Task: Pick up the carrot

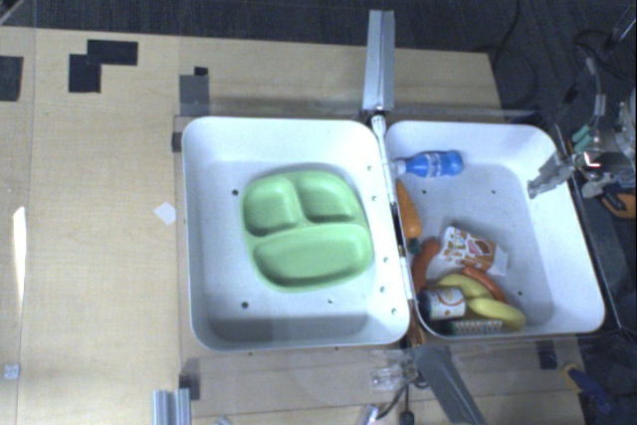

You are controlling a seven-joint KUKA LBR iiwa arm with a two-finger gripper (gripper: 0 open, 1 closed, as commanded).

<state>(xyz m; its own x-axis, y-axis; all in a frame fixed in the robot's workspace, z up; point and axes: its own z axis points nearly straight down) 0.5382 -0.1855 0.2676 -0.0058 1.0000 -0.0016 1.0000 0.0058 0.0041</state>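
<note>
Over on the right side of the frame sits the right bin [557, 214], and the carrot [407, 210] is inside it, lying lengthwise right up against the bin's left wall, just beside the divider between the two bins. It's orange, long and thin, and points roughly up-and-down in the picture. Just above its top end there's a blue bottle [431, 163] lying on its side near the upper left corner of that bin.

Below the carrot, down in the lower left corner of the same bin, there's a little pile of stuff: a white and orange snack pouch [468, 250], a reddish sausage-looking thing [426, 261], a yellow banana [488, 308] and a small can [443, 306] tucked by the bottom wall. The carrot's lower end is near that pile, but whether it actually touches anything there, can't say.

The left bin [209, 214] holds a green divided plate [307, 226] with three compartments, sitting about in the middle.

The gripper [582, 162] is at the far right edge of the frame, hanging over the upper right rim of the right bin, well apart from the carrot. It's blurry and partly cut off, so honestly I can't tell how the jaws stand. Nothing visible between them.
</note>
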